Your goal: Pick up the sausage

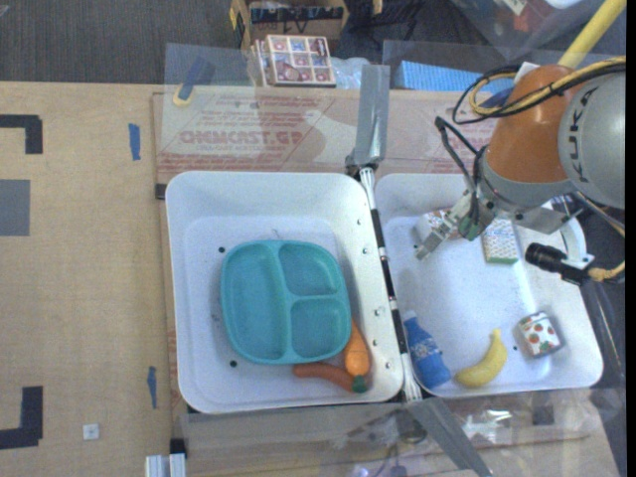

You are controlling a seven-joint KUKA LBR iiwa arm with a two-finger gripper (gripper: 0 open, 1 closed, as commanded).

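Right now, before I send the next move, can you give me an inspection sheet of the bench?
Surface: two white bins side by side, left bin and right bin, on a tan bench.
Job's things: reddish sausage lies at the front of the left bin, against the teal tray, next to a carrot.
Clutter: right bin holds a blue bottle, a banana, a spotted cube and a green and white packet.
Grippers: pincer sits over the back of the right bin, far from the sausage; nothing between its fingers.
Cables: black and yellow ones loop over the arm.
Surroundings: cardboard box and patterned box behind the bins.
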